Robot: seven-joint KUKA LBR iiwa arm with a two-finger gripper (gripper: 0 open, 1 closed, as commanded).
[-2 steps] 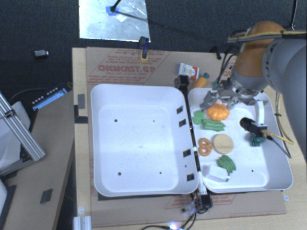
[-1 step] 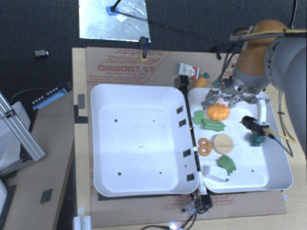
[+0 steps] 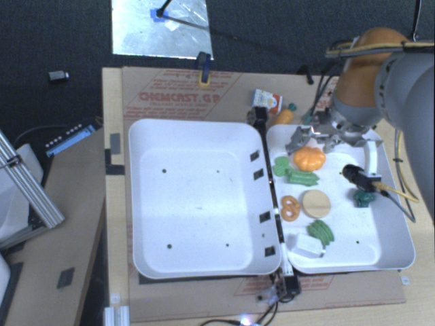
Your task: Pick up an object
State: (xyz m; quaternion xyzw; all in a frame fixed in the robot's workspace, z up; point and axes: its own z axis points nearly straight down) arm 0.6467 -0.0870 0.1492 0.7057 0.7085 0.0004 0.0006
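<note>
You have the grey arm (image 3: 397, 80) reaching over the right shallow white plastic bin (image 3: 391, 243), where all the pickable pieces lie. Its metal gripper (image 3: 309, 139) hovers just above the round orange pumpkin-like toy (image 3: 309, 158), the likeliest target (I cannot tell how the jaws stand). Nearby sit the tan wooden disc (image 3: 316, 203), green leafy piece (image 3: 295, 173) and small orange pretzel (image 3: 290, 208).

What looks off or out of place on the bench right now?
A small carton and an orange piece lie outside the right bin, behind its far rim. Other items sit inside it; nothing looks spilled or broken.
</note>
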